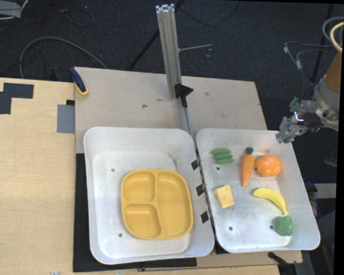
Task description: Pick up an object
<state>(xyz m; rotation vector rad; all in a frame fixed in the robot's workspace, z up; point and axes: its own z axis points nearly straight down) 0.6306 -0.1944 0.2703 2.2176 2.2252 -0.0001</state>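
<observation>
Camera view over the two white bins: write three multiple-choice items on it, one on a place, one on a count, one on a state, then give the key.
1. Where does the yellow three-compartment plastic plate lie?
A. In the left white bin
B. In the right white bin
C. On the wooden bench

2. How many toy foods lie in the right bin?
A. Four
B. Six
C. Eight

3. Where is the gripper relative to the foods?
A. Closed around the carrot
B. Pressing on the banana
C. At the right bin's far right corner, touching none of them

Key: 1 A, the plate sits inside the left bin. 2 B: green pea pod, orange toy carrot, round orange fruit, yellow cheese wedge, yellow banana, small green fruit. 3 C, it sits by the rim, apart from every item.
</observation>
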